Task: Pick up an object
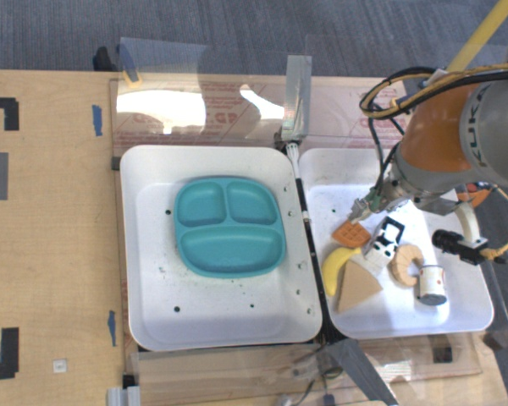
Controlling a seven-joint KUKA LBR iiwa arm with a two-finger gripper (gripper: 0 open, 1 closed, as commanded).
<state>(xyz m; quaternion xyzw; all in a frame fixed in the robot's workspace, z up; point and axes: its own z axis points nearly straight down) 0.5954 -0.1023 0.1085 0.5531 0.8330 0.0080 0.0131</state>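
The loose things lie together in the right-hand shallow white bin (466, 315). An orange waffle-patterned square (350, 234) sits toward the bin's middle, with a yellow banana-shaped piece (331, 271) just below it near the left wall. A tan wedge-shaped block (356, 288) touches the banana's right side. Right of that lies a round tan biscuit-like ring (403, 265), then a small white cylinder with a dark band (432, 283), tilted on its side. A small black-and-white piece (384, 238) rests between the orange square and the ring.

The tool (374, 203) hangs just above and right of the orange square; whether it is apart or together cannot be told, and nothing is seen clamped in it. The grey arm with its orange band (444, 138) reaches in from the right.

The left white bin (144, 252) holds a teal three-compartment plate (229, 227). Both bins rest on the light wooden tabletop (51, 227).
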